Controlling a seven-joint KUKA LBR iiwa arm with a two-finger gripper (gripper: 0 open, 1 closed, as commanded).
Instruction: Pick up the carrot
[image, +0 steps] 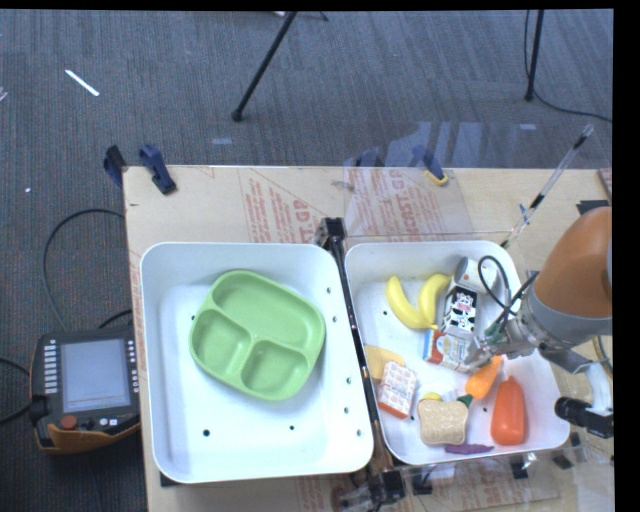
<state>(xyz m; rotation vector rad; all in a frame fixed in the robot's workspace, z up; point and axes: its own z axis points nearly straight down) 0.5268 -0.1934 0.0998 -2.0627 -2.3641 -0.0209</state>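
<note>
A: Where's the carrot (483, 380)?
B: Right bin (400, 262), near its right wall, btwn milk carton (457, 318) & orange bottle (508, 411).
A: Fingers (490, 349)?
B: Right above the carrot's top end. Open/shut — can't tell, arm's in the way.

Robotics lab — grey carpet (200, 80), tripod legs (265, 65), teach pendant (88, 388) cabled on floor, clamps (155, 168) on plywood surface (250, 205), two white bins (165, 300) — toy food inside.
</note>
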